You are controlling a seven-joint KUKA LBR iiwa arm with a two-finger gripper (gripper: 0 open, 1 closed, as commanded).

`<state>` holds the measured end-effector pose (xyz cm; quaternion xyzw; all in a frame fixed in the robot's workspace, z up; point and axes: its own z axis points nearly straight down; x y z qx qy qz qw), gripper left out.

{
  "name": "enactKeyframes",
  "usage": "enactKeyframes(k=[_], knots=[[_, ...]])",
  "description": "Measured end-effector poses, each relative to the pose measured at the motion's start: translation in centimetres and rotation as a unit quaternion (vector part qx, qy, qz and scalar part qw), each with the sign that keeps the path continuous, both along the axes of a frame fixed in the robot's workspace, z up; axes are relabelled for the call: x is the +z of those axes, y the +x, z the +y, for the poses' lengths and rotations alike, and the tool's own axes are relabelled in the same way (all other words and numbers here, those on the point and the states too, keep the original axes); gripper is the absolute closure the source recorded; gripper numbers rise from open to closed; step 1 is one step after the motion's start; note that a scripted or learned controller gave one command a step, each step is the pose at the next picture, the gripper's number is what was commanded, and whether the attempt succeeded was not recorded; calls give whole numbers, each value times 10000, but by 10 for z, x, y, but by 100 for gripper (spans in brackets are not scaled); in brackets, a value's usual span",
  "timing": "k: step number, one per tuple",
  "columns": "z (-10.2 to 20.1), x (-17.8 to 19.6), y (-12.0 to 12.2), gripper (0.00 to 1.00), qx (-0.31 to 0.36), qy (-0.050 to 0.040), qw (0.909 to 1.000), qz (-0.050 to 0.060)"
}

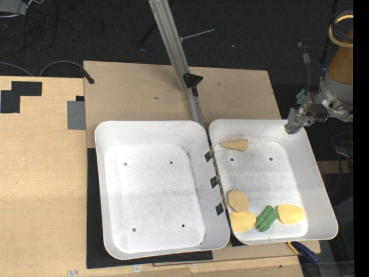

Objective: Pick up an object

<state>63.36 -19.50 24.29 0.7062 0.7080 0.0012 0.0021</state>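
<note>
my pincer (295,123) hangs over the far right corner of the right bin (300,149), just above its rim, with nothing between the tips that i can see; whether it is spread or pressed together i cannot tell at this size. the left bin (115,137) sits beside it. candidates all lie in the right bin: a tan cone-shaped piece (234,145) on its side near the far left of the floor, well apart from the rest; then a cluster along the near edge — a round tan piece (237,201), a yellow piece (243,221) touching or just beside it, a green piece (266,217) between that and a second yellow piece (290,214). judgement: step in hand is target choice and approach, nothing lifted yet. the cone is the cleaner pick, since it stands alone and is nearest to me; the near cluster is crowded and a descent there risks nudging neighbours or pinching two at once. to do it well: travel left over the cone, turn the wrist so the tips straddle its narrow width, not its length, come straight down, and close only once low enough to bracket it. risk: the taper may squirt out sideways, so aim for the thicker end.
</note>
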Motion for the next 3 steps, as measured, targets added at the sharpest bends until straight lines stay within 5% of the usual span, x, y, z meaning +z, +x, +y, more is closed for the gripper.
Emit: enactKeyframes(k=[1,3], knots=[[-1,29,0,100,-3,2,10000,12],[91,2,-43,100,3,18,10000,52]])
